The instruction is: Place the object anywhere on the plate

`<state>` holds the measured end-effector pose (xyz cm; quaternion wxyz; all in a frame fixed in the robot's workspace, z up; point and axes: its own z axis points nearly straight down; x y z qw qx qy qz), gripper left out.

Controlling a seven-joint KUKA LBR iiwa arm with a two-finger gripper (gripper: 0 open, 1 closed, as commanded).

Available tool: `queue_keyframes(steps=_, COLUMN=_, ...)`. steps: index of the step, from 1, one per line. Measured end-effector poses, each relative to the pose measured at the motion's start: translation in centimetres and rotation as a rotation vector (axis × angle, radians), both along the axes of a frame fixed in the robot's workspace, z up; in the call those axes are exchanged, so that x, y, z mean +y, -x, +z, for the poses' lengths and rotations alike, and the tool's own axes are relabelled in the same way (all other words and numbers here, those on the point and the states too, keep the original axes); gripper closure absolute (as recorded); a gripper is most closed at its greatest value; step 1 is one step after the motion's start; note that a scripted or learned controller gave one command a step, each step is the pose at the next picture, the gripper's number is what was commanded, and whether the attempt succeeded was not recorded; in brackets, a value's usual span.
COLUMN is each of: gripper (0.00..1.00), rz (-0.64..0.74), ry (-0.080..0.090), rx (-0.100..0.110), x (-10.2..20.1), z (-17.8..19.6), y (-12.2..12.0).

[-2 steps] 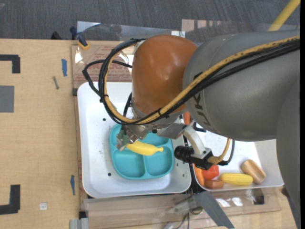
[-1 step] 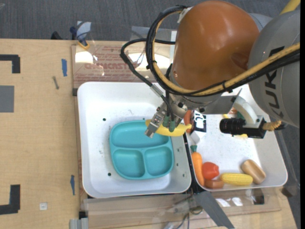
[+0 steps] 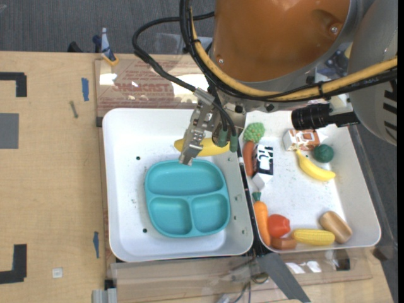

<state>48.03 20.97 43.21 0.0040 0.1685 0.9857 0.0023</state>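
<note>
The gripper (image 3: 189, 150) hangs at the plate's (image 3: 187, 197) back rim, and whether it is open or closed cannot be told from this slant. The banana (image 3: 203, 146) lies just behind the plate, beside the gripper, seemingly in the bin (image 3: 120, 169) rather than on the plate (no grasp is visible). The likely risk: without a firm hold, a lift comes up empty, or a nudge shoves the banana further behind the plate.
</note>
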Motion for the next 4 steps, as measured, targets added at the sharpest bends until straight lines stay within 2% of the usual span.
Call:
queue_keyframes(steps=1, gripper=1.0, rz=0.45, ry=0.003, rx=-0.004, x=1.6, z=5.5, y=0.0)
queue_keyframes(steps=2, gripper=1.0, rz=0.733, ry=0.006, rx=0.007, x=-3.3, z=-5.4, y=-1.6)
queue_keyframes(steps=3, gripper=1.0, rz=0.742, ry=0.004, rx=0.014, x=1.6, z=-17.8, y=-2.7)
queue_keyframes(steps=4, gripper=0.0, rz=0.741, ry=0.005, rx=0.007, x=1.6, z=-17.4, y=-2.8)
